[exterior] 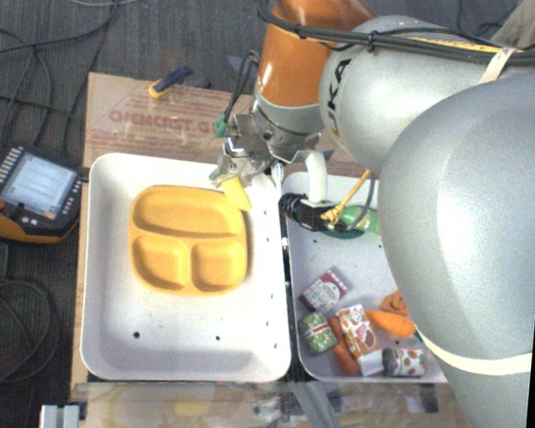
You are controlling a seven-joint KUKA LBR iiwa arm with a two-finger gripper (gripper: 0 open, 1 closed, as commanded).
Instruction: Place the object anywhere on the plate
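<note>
On the worktop [105,136], the left white bin [96,333] holds the yellow plate [190,239], and we judge the placing step in hand: our hand [236,179] grasps a small yellow object [237,194] at the plate's far-right corner, so next comes lowering and release.

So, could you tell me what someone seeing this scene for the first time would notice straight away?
Most likely the huge grey arm with its orange band, filling the right side and reaching over the bench. Next, the yellow divided plate in the left bin, with the gripper at the plate's far right corner and a small yellow object at its tip. The right bin holds a cluster of small packets and carrots.
</note>
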